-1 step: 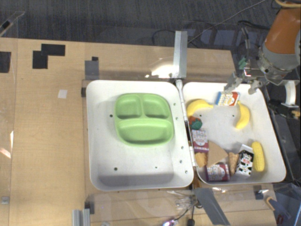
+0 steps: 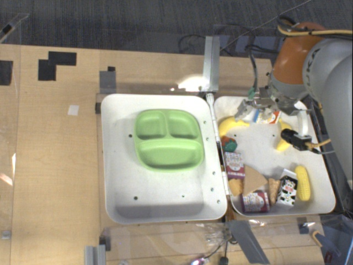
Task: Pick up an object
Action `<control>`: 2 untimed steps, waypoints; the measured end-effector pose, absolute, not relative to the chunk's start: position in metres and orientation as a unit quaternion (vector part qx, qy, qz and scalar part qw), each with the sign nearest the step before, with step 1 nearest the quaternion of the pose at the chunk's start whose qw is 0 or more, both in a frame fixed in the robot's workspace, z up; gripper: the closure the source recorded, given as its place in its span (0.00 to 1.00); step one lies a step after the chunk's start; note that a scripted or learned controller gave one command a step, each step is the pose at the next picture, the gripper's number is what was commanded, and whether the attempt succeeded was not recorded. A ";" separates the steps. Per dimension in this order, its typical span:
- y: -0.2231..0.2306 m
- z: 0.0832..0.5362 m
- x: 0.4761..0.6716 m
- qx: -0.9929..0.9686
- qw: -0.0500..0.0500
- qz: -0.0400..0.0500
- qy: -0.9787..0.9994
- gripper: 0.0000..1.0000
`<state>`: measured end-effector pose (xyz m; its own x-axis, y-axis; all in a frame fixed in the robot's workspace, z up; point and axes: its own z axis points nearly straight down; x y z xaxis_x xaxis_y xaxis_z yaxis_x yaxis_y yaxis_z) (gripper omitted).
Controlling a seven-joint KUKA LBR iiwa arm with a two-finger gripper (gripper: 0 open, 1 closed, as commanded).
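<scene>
Camera view looked down on a pale wooden bench (image 2: 55,148) that carried two shallow white bins side by side. The grey arm (image 2: 325,65), with its orange band, reached in from the right, and its hand (image 2: 257,108) sat over the far edge of the right bin (image 2: 259,142). Whether the hand was open or closed could not be told from this angle, and nothing could be seen held in it.

The left bin (image 2: 118,203) held a green divided plate (image 2: 168,138), lying flat near its middle.

All the loose things lay in the right bin. A yellow banana-like piece (image 2: 231,126) lay at the far left corner, just beside the hand. Near it, against the left wall, sat a small green and red item (image 2: 229,145), and next toward the front a purple and white carton (image 2: 235,165). A tan wedge (image 2: 255,176) lay beside the carton, with a small can (image 2: 255,201) at the front edge. To the right of these were a brown cone (image 2: 274,189), a cow-patterned carton (image 2: 287,191) and a yellow corn cob (image 2: 302,182), close together. Another small yellow piece (image 2: 283,143) lay nearer the right wall, below the arm.
</scene>
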<state>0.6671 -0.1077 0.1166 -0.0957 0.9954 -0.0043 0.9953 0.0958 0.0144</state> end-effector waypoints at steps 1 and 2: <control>-0.103 0.110 0.664 0.665 0.016 0.005 0.747 0.00; -0.099 0.109 0.659 0.662 0.021 0.008 0.749 0.00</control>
<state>0.6591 -0.0986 0.1091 -0.1214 0.9924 -0.0200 0.9917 0.1222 0.0401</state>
